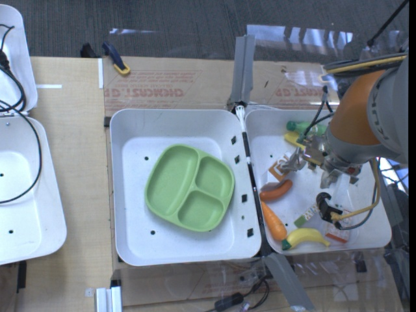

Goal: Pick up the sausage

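Sausage (276, 190) lies near gripper (294, 164) (lower left); untouched

Brightly and evenly lit from above, with only soft shadow edging the green plate (188, 187), whitish glare on the glossy panel (305, 38) at top right, and perhaps slight blur around the arm (364, 112).

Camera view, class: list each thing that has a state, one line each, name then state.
Reddish-brown curved sausage: lying flat in the right white bin, ungrasped.
Orange plastic carrot: lying flat beside that bin's left wall.
Yellow plastic banana: lying on its side.
Green three-compartment plate: right way up in the left bin.
Claw: over the right bin.
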`<action>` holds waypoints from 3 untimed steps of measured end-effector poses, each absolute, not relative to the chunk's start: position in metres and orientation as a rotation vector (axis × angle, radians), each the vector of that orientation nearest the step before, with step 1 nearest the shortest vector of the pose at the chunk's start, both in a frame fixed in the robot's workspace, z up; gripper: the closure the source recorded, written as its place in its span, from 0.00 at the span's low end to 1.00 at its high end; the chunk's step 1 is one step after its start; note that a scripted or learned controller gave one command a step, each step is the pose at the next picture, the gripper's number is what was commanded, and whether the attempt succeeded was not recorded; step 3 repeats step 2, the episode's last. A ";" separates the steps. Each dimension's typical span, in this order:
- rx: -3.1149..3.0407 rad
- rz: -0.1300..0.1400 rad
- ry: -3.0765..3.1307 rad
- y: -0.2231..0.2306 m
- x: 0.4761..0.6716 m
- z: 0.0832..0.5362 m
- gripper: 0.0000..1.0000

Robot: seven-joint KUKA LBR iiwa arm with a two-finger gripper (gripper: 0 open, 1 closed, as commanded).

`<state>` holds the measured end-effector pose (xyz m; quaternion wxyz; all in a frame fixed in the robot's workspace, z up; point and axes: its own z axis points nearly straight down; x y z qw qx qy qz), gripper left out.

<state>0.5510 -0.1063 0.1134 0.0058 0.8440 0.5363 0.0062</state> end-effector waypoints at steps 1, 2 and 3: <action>2.711 0.042 1.531 -0.098 0.539 0.106 0.00; 2.824 0.045 1.335 -0.097 0.534 0.105 0.00; 2.824 0.045 1.335 -0.097 0.534 0.105 0.00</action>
